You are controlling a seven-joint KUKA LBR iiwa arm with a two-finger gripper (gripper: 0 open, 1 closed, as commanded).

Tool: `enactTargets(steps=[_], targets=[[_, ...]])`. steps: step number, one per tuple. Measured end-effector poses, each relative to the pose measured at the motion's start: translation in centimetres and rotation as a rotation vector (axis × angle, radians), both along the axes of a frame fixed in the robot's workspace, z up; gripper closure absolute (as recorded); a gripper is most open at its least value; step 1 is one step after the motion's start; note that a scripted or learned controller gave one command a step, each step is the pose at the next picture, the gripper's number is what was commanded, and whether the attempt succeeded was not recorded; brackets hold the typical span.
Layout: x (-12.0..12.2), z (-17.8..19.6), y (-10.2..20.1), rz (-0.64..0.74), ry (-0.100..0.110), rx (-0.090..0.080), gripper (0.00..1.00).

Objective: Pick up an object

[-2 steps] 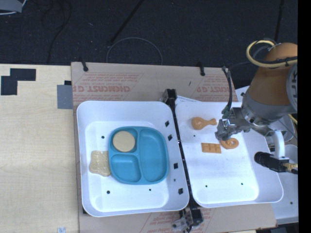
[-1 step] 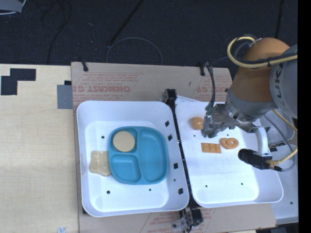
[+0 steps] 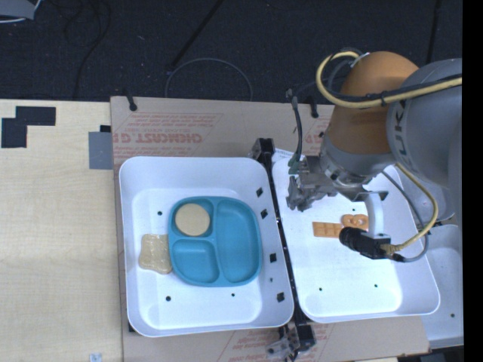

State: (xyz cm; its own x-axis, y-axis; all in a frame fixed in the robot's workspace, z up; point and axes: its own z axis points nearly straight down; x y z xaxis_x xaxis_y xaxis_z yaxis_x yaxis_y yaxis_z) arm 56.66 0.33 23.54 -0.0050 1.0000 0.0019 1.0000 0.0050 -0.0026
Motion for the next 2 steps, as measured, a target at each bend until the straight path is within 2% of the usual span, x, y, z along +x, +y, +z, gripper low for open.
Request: enactTargets(steps=[2], targets=[[3.3,-2.2,9.7,-0.001,0.000,-0.001,1.00]])
